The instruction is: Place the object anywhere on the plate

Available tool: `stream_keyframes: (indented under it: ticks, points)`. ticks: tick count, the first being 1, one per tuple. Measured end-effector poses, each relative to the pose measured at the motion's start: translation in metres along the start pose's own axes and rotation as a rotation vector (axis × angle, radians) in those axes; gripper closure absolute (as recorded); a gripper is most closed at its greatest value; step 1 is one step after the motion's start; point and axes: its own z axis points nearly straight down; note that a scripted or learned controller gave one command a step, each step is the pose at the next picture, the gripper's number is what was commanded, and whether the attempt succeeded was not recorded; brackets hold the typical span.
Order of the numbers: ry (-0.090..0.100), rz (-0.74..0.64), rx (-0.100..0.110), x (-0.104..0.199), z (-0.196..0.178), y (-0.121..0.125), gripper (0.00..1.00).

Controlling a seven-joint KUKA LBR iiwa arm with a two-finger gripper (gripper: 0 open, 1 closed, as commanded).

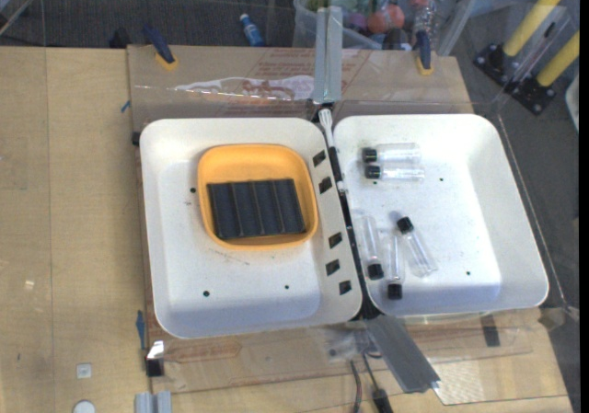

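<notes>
Orange plate (259, 160) is sitting in the left bin (175, 218), with a black ribbed tray (256, 209) lying on it. Five clear black-capped vials are lying loose in the right bin (479, 218): two (391, 163) near the top, three (396, 250) lower by the divider. Tool state: cannot tell.

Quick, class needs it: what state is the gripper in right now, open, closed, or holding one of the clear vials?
Gripper: not in view, so its state cannot be told.
</notes>
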Motion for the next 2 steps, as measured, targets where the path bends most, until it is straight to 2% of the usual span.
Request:
stream_keyframes:
  ticks: [2]
  points:
    - [0.000, -0.671, -0.004, 0.035, 0.001, 0.039, 1.00]
